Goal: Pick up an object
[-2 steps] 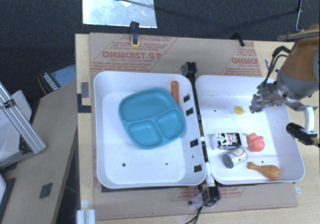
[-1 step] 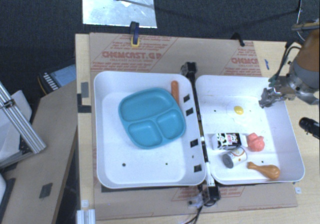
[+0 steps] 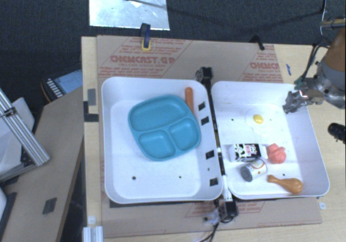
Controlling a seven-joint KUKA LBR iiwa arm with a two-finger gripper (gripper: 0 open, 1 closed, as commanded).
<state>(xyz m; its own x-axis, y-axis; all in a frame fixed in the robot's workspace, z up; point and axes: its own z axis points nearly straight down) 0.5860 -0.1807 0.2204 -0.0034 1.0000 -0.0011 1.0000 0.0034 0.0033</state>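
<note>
On the surface, the end effector, grip state unclear, should descend squarely over the egg in the right bin.

The brown board under the bins reads "CHEMCAST GP" in red.

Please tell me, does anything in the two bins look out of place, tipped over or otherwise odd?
Two things. The small can in the right bin lies on its side. In the left bin, the orange hot dog rests outside the blue tray, beside its far edge. Nothing looks spilled or broken.
</note>
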